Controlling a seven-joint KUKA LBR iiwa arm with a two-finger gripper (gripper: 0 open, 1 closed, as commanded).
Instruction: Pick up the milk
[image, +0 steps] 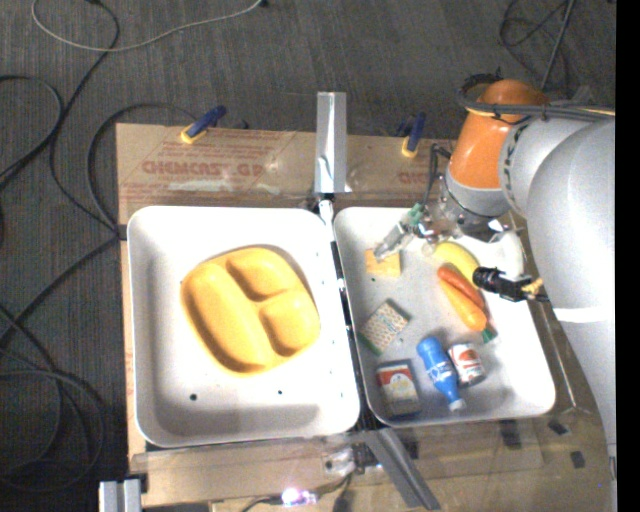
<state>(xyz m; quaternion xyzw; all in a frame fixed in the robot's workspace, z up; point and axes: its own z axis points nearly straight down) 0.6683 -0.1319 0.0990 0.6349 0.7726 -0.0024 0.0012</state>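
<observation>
I take the milk to be the small red-and-white carton (398, 385) lying near the front wall of the right white plastic bin (535, 400), just beside the blue plastic bottle (438, 372). It looks light, stiff and a little slick, so I would pinch it across its narrow sides. My tool (404, 232) hangs over the bin's far corner, above a yellow wedge-shaped piece (383, 263), well apart from the carton. Its state I cannot tell: it is small and blurred, and the carton's print is unreadable
</observation>
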